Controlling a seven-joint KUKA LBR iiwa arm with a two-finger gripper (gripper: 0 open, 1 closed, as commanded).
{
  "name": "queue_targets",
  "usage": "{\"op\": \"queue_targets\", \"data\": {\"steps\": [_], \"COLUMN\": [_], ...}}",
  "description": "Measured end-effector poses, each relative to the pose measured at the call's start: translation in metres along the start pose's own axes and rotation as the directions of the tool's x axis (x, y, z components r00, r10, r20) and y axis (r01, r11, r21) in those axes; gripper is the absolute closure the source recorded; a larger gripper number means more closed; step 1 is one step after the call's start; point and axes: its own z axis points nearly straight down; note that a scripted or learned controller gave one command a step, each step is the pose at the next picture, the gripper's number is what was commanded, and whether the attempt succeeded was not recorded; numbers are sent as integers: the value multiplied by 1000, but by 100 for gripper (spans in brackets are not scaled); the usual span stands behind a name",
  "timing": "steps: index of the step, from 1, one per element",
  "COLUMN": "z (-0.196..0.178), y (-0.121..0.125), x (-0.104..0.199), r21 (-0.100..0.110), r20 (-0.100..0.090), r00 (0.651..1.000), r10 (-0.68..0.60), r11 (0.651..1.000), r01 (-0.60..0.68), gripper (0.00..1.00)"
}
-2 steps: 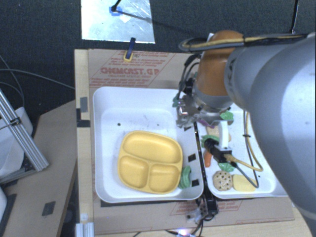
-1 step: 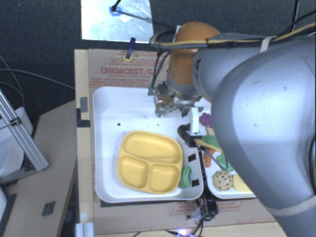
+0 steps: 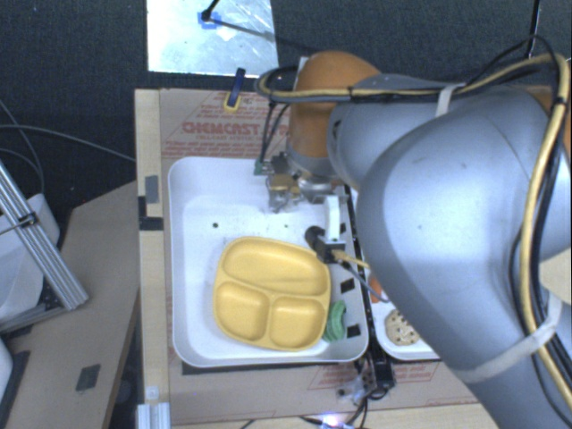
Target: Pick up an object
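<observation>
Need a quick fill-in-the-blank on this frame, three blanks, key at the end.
1. The yellow tray has ___ compartments.
2. The yellow tray lies in the ___ of the two white bins.
3. The small item at the tray's right edge is ___ in colour.
Missing words: three; left; green.

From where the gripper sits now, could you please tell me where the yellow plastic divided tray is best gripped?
Grip the yellow plastic divided tray by its raised far rim, coming straight down from above. It lies flat in the left white bin, so only an edge offers thin material to pinch, and that rim lies nearest the gripper. The green object crowds its right corner.
</observation>
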Motion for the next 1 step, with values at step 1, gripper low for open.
{"op": "queue_targets", "data": {"steps": [1], "z": [5], "y": [-45], "x": [21], "r21": [3], "r20": [-1], "r00": [1000], "r10": [0], "r11": [1000], "r01": [0], "gripper": [100]}}
